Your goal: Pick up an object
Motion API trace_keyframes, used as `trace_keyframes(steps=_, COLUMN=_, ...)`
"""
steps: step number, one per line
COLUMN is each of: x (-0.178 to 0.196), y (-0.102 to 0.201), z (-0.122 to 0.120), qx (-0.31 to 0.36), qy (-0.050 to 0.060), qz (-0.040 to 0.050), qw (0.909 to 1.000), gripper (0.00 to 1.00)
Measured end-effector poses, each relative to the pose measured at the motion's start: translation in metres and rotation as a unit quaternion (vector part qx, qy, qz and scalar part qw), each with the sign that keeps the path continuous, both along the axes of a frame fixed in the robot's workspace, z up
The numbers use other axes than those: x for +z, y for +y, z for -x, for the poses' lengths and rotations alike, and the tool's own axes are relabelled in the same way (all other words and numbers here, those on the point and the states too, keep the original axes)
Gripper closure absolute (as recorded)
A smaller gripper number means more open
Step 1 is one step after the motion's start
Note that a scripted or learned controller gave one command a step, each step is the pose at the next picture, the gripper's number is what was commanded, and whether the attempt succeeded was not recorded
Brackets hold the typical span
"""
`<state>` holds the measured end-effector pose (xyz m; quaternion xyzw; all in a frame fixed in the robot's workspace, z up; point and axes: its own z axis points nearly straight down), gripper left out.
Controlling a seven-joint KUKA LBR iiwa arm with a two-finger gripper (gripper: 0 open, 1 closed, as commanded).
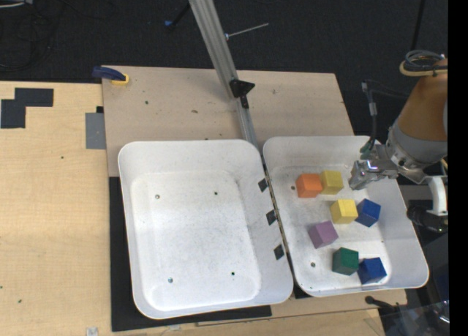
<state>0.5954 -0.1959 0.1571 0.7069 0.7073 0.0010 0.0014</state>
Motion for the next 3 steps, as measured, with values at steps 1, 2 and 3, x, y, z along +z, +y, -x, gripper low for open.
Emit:
trace_keyframes(steps=1, x=0.053, y=-0.001, z=-0.001, qx=0.0, qy=0.0, qz=0.0003, qw=1.0, gripper=1.0)
trace_keyframes(steps=2, x=0.05, y=0.044, z=0.0, qx=0.002, qy=0.003, qz=-0.0016, qw=1.0, gripper=1.0)
trace_keyframes(steps=3, x=0.044, y=0.099, z=-0.004, qx=0.002, qy=0.004, qz=-0.002, qw=1.0, gripper=1.0)
